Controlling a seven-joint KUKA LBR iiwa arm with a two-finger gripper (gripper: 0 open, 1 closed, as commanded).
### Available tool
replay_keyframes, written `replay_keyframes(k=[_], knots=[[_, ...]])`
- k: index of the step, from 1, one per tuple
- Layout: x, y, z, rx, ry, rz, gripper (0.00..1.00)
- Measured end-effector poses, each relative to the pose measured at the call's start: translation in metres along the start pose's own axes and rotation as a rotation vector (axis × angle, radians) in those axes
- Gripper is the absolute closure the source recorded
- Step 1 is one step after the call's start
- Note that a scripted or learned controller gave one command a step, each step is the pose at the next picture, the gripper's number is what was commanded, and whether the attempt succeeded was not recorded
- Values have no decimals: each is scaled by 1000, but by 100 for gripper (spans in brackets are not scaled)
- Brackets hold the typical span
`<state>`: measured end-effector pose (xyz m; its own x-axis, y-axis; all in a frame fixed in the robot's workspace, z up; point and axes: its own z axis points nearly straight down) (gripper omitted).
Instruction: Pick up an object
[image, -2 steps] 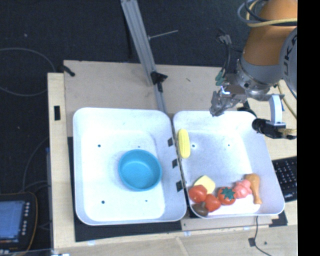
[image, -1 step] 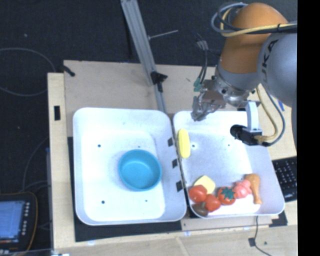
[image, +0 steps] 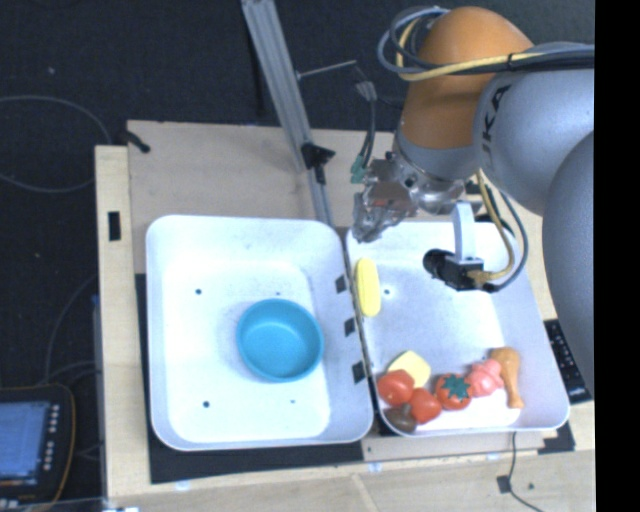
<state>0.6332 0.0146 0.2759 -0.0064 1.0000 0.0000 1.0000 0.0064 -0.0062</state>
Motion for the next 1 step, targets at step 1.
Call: replay_keyframes(k=[1], knots=[[49, 8, 0, -6, 1, -3, 100]])
